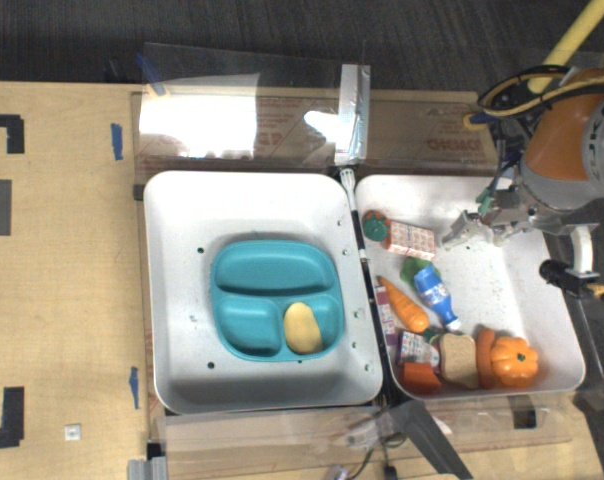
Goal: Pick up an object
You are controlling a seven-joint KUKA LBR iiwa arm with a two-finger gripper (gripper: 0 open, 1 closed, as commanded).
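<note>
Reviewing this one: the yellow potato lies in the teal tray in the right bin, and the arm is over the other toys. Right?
Not quite. The camera view shows the potato in the teal tray in the left bin, not the right. The gripper is over the right bin, which holds the other toys.

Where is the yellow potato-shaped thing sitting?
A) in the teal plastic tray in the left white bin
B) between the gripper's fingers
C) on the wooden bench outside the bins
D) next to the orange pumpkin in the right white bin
A, since the yellow potato-shaped thing lies in a lower compartment of the teal plastic tray, which sits in the left white bin.
</note>
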